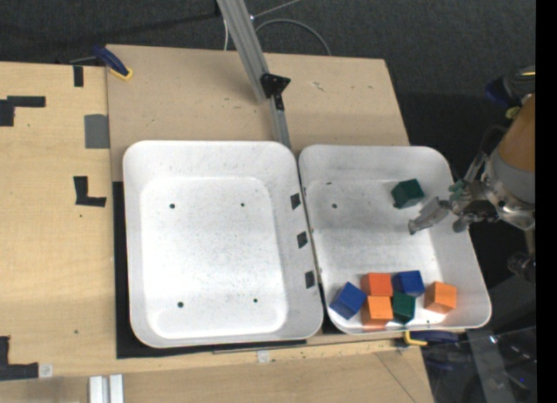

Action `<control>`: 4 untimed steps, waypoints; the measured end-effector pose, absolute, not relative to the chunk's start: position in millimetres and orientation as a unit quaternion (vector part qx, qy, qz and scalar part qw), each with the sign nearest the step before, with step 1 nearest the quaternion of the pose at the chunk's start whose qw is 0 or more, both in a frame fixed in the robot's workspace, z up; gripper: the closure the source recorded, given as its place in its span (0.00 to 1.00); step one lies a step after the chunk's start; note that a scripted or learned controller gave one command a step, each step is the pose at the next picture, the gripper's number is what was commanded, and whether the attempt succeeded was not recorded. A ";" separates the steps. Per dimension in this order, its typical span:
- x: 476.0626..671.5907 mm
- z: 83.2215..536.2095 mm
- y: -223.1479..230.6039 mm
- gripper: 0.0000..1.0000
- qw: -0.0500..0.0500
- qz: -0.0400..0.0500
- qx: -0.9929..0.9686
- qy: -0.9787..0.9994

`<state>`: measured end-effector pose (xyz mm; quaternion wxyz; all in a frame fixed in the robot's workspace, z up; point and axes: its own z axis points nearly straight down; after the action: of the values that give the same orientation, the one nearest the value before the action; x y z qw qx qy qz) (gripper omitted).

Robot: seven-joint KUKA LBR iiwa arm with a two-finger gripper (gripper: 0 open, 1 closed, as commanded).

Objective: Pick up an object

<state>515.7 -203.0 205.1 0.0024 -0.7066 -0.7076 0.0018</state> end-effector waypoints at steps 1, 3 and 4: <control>515.8 142.5 -208.1 0.00 0.003 0.002 -0.707 -0.707; 515.4 101.3 -206.9 1.00 0.001 0.001 -0.707 -0.708; 524.4 148.0 -209.1 1.00 -0.001 0.000 -0.707 -0.708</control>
<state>524.4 -209.1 148.0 -0.0014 -0.7066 -0.7076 -0.0005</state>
